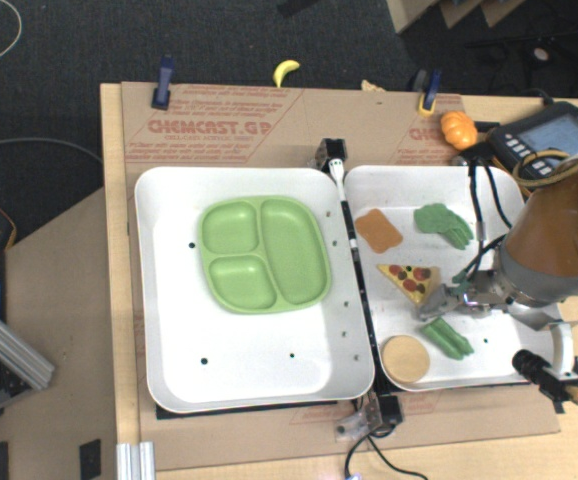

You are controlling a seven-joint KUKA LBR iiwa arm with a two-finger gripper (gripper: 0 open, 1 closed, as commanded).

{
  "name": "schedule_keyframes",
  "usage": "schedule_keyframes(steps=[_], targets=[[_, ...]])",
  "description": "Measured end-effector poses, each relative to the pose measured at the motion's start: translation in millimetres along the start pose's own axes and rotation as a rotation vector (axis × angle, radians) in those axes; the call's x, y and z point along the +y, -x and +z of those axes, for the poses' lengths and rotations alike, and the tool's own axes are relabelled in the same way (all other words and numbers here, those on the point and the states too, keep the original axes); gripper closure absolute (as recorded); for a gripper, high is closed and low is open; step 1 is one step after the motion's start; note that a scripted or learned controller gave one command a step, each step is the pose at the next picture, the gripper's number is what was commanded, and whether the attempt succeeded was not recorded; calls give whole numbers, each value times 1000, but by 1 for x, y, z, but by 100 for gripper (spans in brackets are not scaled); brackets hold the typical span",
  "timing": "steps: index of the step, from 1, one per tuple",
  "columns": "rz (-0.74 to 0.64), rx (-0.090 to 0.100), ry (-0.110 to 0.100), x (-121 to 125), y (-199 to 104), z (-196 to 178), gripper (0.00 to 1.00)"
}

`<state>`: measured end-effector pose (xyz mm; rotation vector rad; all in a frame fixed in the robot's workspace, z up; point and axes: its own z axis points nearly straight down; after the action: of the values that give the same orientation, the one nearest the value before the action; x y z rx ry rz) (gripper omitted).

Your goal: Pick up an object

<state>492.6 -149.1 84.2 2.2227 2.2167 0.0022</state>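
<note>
The gripper hangs low in the right bin, finger state unclear; the pizza slice lies just left, pointing toward it.

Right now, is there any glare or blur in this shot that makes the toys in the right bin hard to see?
In the camera view, lighting is even and soft; the white right bin is bright but not blown out. The pizza slice and the green divided plate look sharp. The gripper is slightly soft, with dim shadow beneath the arm.
</note>
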Motion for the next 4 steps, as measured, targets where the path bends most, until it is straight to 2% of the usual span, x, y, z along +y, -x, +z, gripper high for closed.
schedule_keyframes(steps=[1, 2, 3, 4], targets=[[-1, 0, -1, -1, -2, -11, 100], [4, -6, 4, -13, 62, -76, 100], [-3, -4, 3, 8, 76, -109, 100], [-7, 5, -7, -14, 23, -98, 100]])
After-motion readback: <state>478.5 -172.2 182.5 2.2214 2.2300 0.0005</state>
